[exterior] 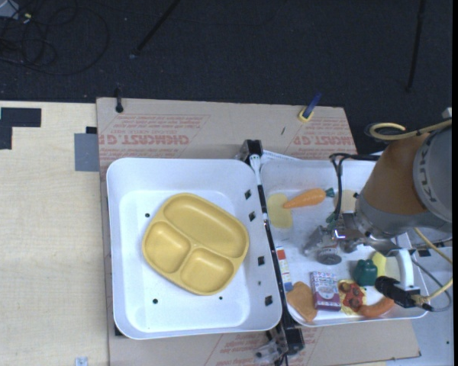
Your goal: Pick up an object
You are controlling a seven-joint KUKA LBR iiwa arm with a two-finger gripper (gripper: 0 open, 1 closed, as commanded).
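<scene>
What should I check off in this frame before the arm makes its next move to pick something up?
1. Gripper is over the right bin, where the small items lie: ok.
2. An item sits between its fingers: cannot tell.
3. Targets within the bin: carrot lies apart near the far side: ok.
4. Clutter near the front: purple packet, green piece and others crowd together, risky for a clean grasp: not ok.
5. Left bin holds the yellow divided plate, away from the arm: ok.
</scene>
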